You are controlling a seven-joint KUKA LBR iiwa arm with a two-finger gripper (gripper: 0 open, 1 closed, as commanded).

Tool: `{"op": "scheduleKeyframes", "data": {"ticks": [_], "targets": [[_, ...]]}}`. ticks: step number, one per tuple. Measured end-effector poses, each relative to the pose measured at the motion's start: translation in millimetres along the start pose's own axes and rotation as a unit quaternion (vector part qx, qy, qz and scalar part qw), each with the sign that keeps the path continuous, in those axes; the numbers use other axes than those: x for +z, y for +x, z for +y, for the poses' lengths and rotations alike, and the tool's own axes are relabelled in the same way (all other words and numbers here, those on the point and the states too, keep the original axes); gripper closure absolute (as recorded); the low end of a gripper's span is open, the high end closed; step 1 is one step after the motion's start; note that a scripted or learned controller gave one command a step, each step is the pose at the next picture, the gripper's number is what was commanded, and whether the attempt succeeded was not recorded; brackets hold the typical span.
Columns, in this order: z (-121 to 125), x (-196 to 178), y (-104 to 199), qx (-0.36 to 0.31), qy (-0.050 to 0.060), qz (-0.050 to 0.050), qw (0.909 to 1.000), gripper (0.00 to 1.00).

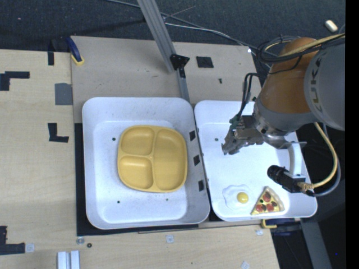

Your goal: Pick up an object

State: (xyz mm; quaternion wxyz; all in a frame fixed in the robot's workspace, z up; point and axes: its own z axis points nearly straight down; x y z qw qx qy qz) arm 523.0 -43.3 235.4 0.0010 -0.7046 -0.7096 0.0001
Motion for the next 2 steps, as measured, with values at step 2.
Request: {"op": "scheduleKeyframes", "data": {"ticks": [2], "targets": [[23, 17, 109, 0.000, 0.000, 0.000, 1.0000, 1.00]]}}
